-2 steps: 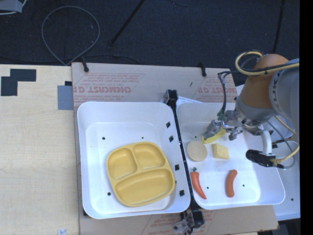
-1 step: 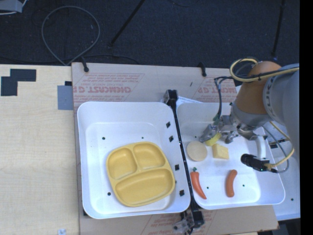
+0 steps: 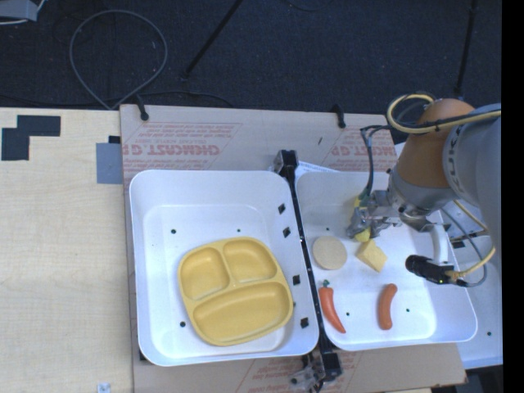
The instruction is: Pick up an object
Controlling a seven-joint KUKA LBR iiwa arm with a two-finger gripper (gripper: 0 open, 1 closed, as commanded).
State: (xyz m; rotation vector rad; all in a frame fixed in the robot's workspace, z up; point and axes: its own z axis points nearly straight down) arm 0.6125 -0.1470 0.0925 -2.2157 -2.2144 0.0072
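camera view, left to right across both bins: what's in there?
yellow divided plate → carrot → round beige disc → yellow cheese wedge → sausage. The gripper hangs over the right bin, just above the wedge.

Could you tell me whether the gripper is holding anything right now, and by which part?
It cannot be told: the gripper hangs just above the yellow cheese wedge, with nothing visibly between its tips.
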